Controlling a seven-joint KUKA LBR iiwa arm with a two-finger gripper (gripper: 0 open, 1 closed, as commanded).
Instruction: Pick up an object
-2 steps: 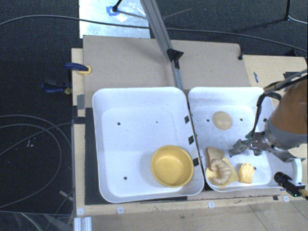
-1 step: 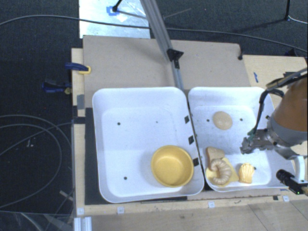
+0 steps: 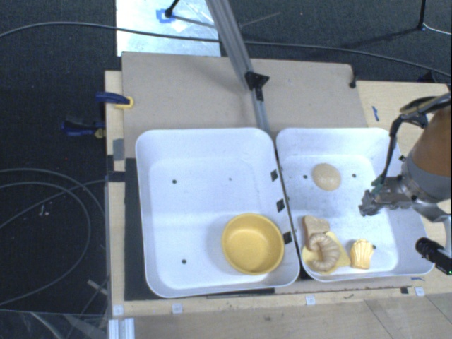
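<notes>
Pale round bun (image 3: 326, 176), croissant (image 3: 323, 251), yellow shell pastry (image 3: 361, 253), all in right bin (image 3: 339, 143)

We saw two bins side by side on the worktop (image 3: 212, 90). In the left bin (image 3: 169, 154) a bowl (image 3: 253, 243) sat near its front right corner. The right bin (image 3: 353, 147) held a round piece (image 3: 326, 176) behind three pieces (image 3: 321, 249) clustered at its front edge.
</notes>
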